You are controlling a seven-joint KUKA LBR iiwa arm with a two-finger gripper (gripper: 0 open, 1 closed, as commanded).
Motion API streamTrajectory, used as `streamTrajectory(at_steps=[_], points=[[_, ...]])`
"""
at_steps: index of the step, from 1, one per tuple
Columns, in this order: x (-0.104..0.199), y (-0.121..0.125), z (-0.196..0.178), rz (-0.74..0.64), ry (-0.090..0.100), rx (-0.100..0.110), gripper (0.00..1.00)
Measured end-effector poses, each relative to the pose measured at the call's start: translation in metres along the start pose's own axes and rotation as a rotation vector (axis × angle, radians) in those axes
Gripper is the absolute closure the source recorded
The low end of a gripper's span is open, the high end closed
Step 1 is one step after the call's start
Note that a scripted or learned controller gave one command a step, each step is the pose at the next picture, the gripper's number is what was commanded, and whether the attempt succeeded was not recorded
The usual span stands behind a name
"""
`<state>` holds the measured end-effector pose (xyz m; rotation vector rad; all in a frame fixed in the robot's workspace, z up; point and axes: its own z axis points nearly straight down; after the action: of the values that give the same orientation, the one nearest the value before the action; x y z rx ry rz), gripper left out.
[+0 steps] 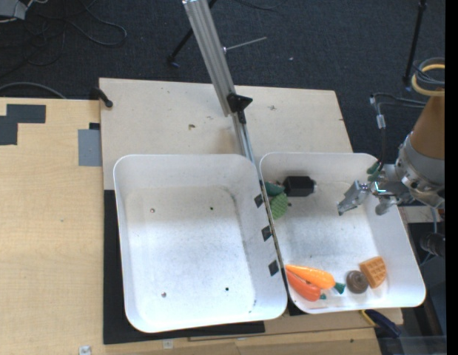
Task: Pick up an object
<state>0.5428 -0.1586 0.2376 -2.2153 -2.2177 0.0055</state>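
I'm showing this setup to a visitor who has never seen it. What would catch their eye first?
Probably the bright orange carrot at the near edge of the right bin, with an orange waffle-like piece and a small brown round object beside it. Next, the gripper reaching in over that bin's right side, and the long metal rail slanting up from between the two bins. A black object lies near the bin's far left corner.

The arm [430, 135] is cut off by the frame's right edge. Left of the black object [299, 186], a green item [277, 200] is partly hidden behind the bin wall [264, 213], its kind unclear.
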Motion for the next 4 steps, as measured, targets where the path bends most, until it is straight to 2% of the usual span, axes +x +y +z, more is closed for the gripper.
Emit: streamTrajectory(at_steps=[1, 2, 3, 4], points=[[-0.001, 0.001, -0.002, 0.003, -0.002, -0.005, 0.0], [-0.006, -0.005, 0.044, 0.002, 0.0, 0.001, 0.0], [0.004, -0.002, 0.1, 0.004, 0.001, 0.001, 0.0], [0.004, -0.001, 0.146, 0.003, -0.002, -0.007, 0.0]])
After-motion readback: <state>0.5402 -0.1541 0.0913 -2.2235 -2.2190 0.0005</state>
